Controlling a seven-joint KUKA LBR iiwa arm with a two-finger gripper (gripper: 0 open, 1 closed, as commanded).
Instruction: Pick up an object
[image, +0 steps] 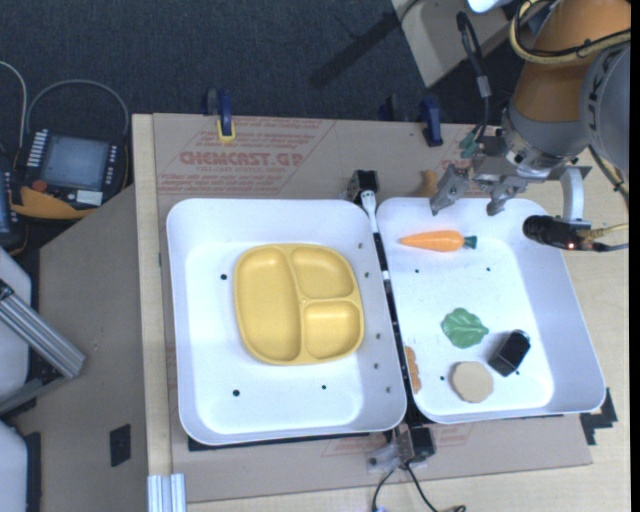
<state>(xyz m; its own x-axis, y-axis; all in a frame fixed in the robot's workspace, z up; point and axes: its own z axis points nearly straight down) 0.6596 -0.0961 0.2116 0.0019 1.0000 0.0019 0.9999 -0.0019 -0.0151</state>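
The gripper (468, 197) hangs over the far edge of the right bin (545, 300), its two fingers (443, 196) spread wide apart with nothing between them. Just below it lies the carrot (432, 240), a small orange toy tapering to the left, with a dark green stub at its right end; it rests on its side on the bin floor, apart from the fingers. Nearer the front of the same bin sit a green leafy piece (464, 326), a black block (509, 351) and a tan round disc (471, 381), close together. The left bin (200, 330) holds a yellow divided tray (297, 302).
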